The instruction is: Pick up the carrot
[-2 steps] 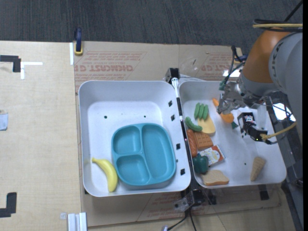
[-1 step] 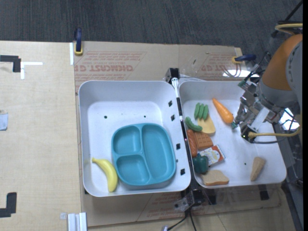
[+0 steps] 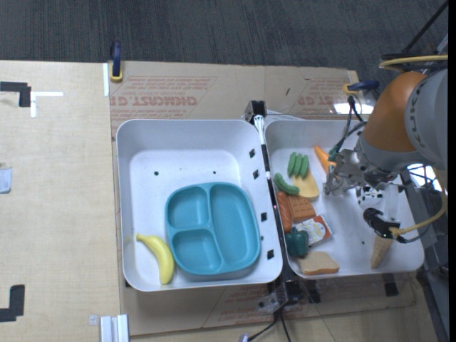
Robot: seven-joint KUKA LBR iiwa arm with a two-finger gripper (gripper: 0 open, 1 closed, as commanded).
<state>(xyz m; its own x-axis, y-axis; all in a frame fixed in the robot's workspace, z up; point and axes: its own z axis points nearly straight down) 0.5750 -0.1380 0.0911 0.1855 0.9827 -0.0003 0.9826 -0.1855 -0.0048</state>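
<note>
The carrot (image 3: 323, 157) shows only its orange left end; the rest is hidden behind the gripper (image 3: 338, 180). The gripper's fingers are too dark and small to read. The arm (image 3: 413, 116) is cut by the right edge. The packet (image 3: 313, 230) has a label, maybe printed, too blurred to read.

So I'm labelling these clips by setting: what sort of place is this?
Probably a robot lab test bench, not a kitchen: a grey arm reaches over two white bins of toy food such as a banana, on taped cardboard.
</note>
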